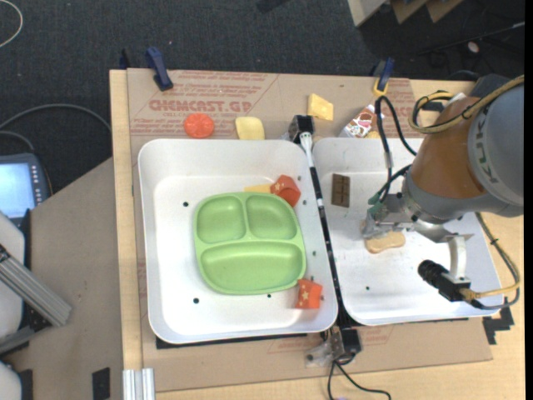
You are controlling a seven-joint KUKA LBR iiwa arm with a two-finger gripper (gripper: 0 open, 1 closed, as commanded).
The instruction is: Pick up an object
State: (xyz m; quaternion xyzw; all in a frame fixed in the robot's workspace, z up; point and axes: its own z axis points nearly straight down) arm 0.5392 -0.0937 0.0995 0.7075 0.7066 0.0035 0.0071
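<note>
The gripper is positioned low in the right bin, directly above a tan, biscuit-shaped object lying on the bin floor. Whether the claw is released or clenched cannot be determined, nor whether it touches the object. A brown rectangular block lies farther back in the same bin, to the left. The left bin contains a green divided tray, with an orange piece at its far right edge and a second orange piece at its near right corner.
</note>
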